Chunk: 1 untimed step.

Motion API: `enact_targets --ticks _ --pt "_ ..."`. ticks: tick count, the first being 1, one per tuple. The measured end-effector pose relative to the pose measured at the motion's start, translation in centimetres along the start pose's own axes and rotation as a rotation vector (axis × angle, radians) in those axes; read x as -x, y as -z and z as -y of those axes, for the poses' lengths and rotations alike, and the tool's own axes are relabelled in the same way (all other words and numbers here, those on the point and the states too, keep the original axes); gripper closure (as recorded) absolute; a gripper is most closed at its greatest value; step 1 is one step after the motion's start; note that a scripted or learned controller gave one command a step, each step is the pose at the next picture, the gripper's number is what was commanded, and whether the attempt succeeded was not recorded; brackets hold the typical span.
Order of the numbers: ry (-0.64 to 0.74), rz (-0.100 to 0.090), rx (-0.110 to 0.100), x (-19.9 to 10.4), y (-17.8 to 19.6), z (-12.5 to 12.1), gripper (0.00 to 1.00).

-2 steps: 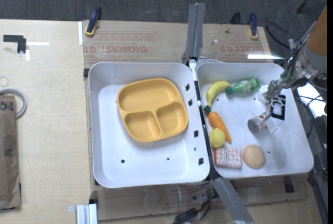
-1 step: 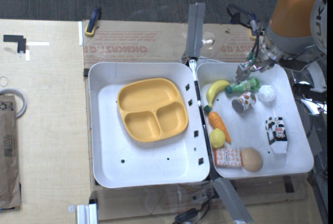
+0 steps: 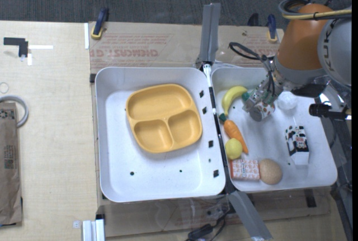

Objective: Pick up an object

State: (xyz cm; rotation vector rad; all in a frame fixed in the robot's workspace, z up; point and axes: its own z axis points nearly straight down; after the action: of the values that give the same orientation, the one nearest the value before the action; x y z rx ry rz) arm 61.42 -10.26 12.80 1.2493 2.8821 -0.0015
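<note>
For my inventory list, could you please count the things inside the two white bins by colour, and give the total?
Yellow: 3 - divided plate, banana, lemon
Orange: 1 - carrot
Tan: 1 - round potato-like item
Pink and white: 1 - small packet
Black and white: 1 - cow-pattern carton
White: 1 - small object
Total: 8

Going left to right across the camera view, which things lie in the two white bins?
Yellow divided plate → banana → carrot → pink box → brown egg-shaped thing → black-and-white carton.
</note>
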Motion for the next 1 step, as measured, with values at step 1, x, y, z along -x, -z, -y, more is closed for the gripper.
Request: enact_targets --ticks 1 --pt "-0.458 0.002 0.001 -2.30 6.41 -3.90 1.00"
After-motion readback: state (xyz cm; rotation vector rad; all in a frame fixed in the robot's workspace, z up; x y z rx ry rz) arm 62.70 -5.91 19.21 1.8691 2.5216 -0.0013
